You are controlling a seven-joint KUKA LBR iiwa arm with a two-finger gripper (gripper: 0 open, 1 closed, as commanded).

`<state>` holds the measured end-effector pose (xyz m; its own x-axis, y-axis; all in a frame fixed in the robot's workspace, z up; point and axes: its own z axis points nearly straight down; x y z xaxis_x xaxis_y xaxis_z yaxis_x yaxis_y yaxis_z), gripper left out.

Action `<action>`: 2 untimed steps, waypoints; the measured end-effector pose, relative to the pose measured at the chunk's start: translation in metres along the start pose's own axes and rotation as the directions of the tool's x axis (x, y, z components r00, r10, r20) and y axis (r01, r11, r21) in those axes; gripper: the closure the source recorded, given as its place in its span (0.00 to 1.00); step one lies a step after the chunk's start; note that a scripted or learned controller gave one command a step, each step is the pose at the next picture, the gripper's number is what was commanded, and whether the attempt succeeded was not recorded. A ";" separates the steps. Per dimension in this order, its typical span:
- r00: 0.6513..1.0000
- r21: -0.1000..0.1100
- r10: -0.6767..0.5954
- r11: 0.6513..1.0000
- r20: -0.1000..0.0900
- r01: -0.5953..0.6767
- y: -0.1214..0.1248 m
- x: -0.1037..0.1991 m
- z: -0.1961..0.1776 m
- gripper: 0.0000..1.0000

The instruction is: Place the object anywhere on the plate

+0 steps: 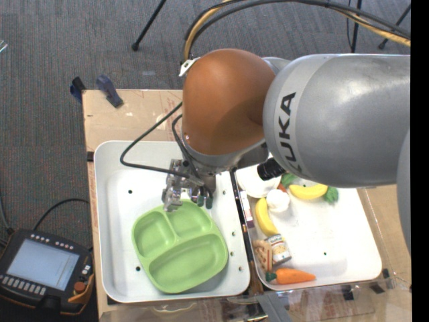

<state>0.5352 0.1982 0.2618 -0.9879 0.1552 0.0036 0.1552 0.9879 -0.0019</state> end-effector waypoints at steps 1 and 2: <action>0.915 -0.001 -0.402 0.915 0.006 0.402 -0.031 0.025 -0.035 1.00; 0.911 -0.001 -0.413 0.911 -0.008 0.413 0.002 0.018 0.070 1.00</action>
<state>0.5171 0.2032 0.1922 -0.9636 -0.2671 0.0121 -0.2671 0.9637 0.0010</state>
